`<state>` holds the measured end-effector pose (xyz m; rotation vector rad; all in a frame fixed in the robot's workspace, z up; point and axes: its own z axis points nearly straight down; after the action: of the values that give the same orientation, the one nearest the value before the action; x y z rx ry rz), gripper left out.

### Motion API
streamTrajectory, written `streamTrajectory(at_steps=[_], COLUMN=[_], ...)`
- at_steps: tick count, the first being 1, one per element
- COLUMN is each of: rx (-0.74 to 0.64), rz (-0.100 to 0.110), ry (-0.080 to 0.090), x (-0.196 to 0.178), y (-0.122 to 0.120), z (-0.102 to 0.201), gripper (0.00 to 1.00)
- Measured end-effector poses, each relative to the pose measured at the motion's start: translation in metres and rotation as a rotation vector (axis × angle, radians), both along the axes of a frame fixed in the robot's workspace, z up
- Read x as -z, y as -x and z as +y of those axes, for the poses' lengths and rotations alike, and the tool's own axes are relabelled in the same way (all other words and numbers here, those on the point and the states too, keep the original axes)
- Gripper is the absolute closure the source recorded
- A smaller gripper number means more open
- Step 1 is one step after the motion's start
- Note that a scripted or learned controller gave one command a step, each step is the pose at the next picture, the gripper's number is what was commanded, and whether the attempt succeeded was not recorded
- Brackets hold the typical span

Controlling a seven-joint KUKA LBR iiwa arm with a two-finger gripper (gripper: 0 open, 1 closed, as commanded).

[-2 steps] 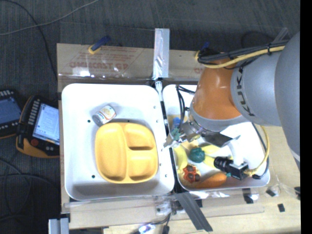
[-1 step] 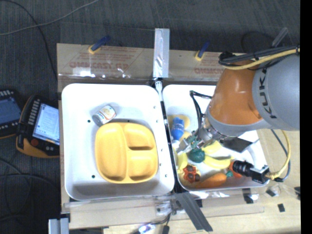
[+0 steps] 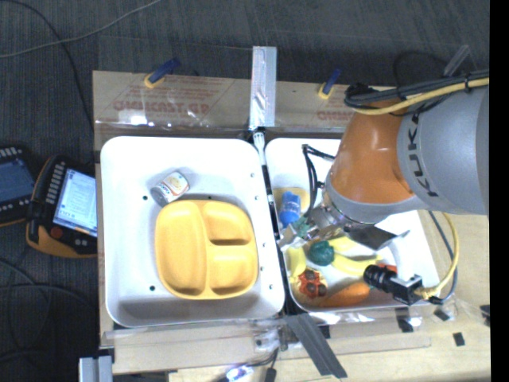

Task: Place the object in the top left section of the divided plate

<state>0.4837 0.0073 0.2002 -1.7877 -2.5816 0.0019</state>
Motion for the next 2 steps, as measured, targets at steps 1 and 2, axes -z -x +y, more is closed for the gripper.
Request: streamTrajectory(at_steps=[1, 2], rx=[-0.067, -0.134], rz=[0.001, 0.002], ry=[0.000, 0.002], x=[-0.005, 0.003], y=[-0.019, 0.000], z=[0.074, 0.051], gripper=[1.00, 1.00])
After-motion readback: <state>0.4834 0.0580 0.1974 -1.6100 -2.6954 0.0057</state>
